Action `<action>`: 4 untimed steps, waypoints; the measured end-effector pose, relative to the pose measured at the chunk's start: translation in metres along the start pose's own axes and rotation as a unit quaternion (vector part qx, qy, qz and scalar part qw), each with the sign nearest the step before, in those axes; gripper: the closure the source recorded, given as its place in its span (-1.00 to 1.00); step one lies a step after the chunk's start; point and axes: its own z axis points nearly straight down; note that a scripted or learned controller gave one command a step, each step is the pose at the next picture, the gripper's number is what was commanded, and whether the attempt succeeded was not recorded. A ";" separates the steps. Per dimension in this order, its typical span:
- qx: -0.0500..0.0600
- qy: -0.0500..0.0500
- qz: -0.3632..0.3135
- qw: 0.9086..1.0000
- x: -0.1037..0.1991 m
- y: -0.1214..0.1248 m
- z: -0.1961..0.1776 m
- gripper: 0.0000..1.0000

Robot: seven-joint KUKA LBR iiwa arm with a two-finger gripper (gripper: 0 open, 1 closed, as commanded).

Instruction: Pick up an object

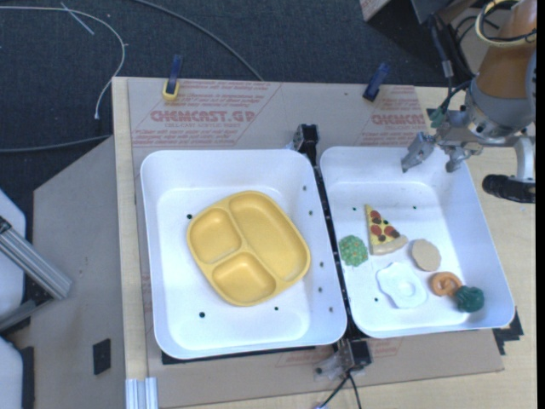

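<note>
My gripper (434, 158) hangs over the far edge of the right bin (375, 181), fingers spread apart with nothing between them. Below it in that bin lie a pizza slice (382, 229), a green broccoli piece (352, 250), a tan cookie (425, 255), a white fried egg (400, 285), an orange doughnut (444, 284) and a dark green leafy piece (469, 298). All of these rest on the bin floor, well nearer the camera than the gripper.
The left bin (170, 186) holds a yellow three-compartment plate (247, 246). Two blue clamps (174, 79) (375, 82) sit on the bench's far edge. A black clip (305, 136) joins the bins at the top of the divide.
</note>
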 end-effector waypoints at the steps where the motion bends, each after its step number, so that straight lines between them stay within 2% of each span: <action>1: 0.000 0.000 0.001 1.000 0.001 -0.004 0.042 -1.00; 2: -0.004 -0.001 0.000 1.000 0.001 -0.002 0.028 1.00; 3: -0.006 -0.001 0.000 1.000 0.005 0.003 -0.018 1.00; 4: -0.004 -0.001 0.001 1.000 0.005 0.003 -0.033 1.00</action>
